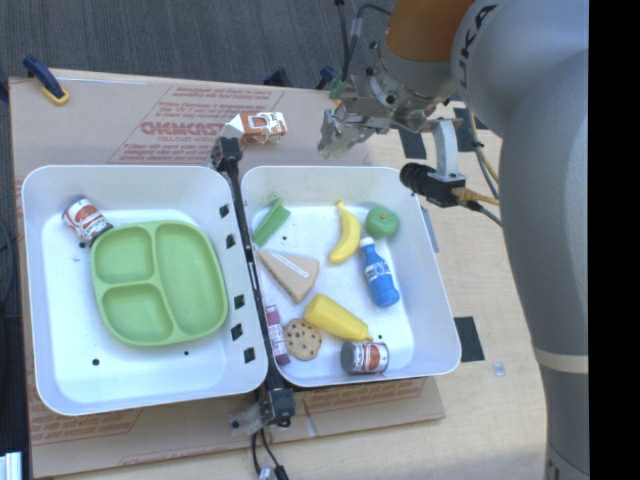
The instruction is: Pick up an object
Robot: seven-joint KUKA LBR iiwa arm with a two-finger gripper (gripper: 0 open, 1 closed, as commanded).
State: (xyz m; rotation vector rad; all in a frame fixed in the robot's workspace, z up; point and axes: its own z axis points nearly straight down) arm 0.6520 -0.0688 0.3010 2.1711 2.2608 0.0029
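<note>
**Pincer hovering over far rim, nothing picked yet**

The pincer (342,133) is hanging above the far edge of the right bin (440,313), just outside its rim, and carrying nothing. Fingers are small and dark here; can't tell if they're spread or pressed together.

Candidates are all lying in the right bin: banana (346,233), green apple (381,222), blue bottle (379,272), green stick (270,222), cheese wedge (290,273), yellow block (336,318), cookie (301,340), can (364,357). The left bin (40,298) is holding a green divided plate (158,282) and a second can (86,219).

Doing it well, as I judge: going for the banana or the apple, nearest the pincer and lying apart from neighbours. Coming straight down, closing across the banana's narrow width, not along its curve. Avoiding the cookie and can cluster near the front rim, too crowded.
</note>
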